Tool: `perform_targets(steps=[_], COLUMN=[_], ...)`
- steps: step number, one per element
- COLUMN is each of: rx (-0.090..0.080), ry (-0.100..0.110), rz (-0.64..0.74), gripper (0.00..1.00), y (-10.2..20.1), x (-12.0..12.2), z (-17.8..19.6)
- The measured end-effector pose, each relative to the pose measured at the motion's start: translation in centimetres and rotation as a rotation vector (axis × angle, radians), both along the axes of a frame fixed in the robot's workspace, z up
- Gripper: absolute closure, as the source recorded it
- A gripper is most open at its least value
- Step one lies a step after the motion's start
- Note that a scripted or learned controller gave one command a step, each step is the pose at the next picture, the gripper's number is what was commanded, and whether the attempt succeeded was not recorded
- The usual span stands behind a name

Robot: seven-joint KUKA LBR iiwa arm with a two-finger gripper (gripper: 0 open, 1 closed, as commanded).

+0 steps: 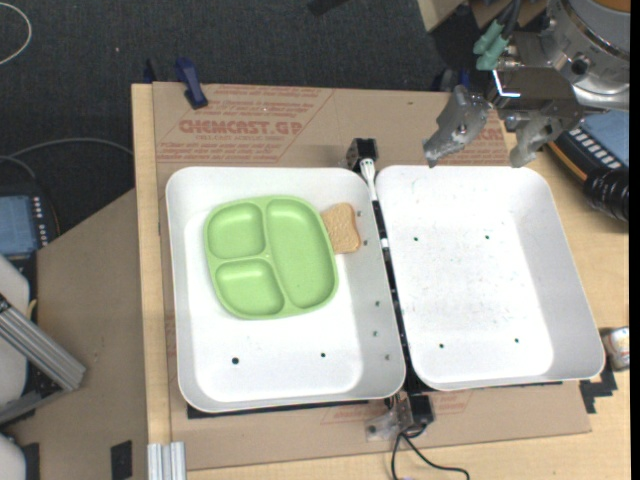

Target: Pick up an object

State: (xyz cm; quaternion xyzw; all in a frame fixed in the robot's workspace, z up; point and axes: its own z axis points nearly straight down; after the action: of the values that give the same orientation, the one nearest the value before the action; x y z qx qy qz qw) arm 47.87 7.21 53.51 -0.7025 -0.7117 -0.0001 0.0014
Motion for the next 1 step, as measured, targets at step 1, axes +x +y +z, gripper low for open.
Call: perform_targets(steps=[1], rx=[-0.002], ry=[0.004], rz=[0.002], gripper=[0.00], y=[12.86], x=[-0.12], z=[-2.13])
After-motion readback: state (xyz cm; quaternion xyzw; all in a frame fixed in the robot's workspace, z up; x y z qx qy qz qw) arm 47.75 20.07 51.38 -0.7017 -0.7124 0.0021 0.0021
